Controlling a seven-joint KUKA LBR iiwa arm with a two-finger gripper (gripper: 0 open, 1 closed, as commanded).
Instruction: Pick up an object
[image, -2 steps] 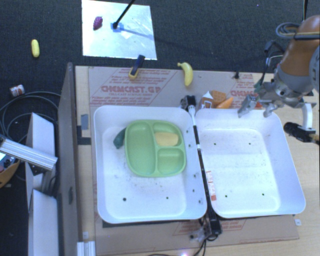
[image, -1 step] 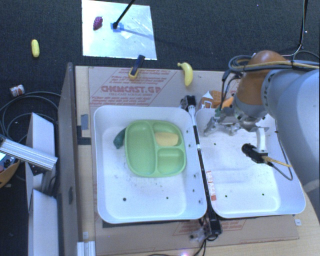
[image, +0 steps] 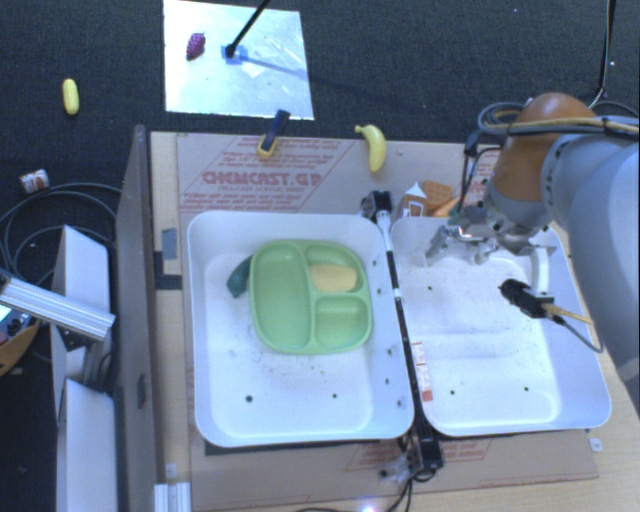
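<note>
nearest us, the left bin (image: 300, 405) bears a green plate (image: 285, 300), a yellow piece (image: 333, 277) in its far right compartment. the arm (image: 590, 180) bends over the right bin (image: 490, 380); its gripper (image: 458, 245) hangs at the far left corner, and we cannot tell its width.

Brown bench (image: 285, 178) with red print. On it, left bin (image: 215, 405) and right bin (image: 510, 405) side by side, rims touching. Banana (image: 375, 147) at far edge; yellow-black clamp (image: 271, 136) left of it.

Glossy, probably plastic green tray (image: 300, 325)
</note>
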